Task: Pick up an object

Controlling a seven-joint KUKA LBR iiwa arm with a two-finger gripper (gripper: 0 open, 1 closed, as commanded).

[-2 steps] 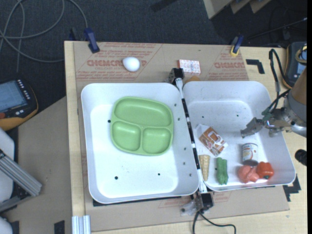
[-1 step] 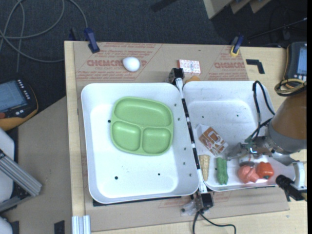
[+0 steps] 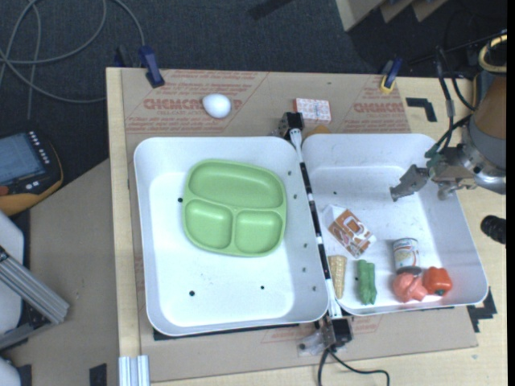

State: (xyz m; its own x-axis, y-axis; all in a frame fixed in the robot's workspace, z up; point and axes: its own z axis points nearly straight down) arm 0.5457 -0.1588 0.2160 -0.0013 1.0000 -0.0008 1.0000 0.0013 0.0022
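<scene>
My gripper hangs over the back right of the right bin, fingers open and nothing between them. In front of it in that bin lie a brown-and-white snack packet, a small tin can, a waffle cone, a green pickle-shaped toy and a pink and a red-orange toy side by side. The can is the nearest, a short way below the fingers. The left bin holds a green divided plate.
On the bench behind the bins sit a white egg and a small pink checked box. Blue clamps grip the bench's back edge. A black hinge strip runs between the two bins.
</scene>
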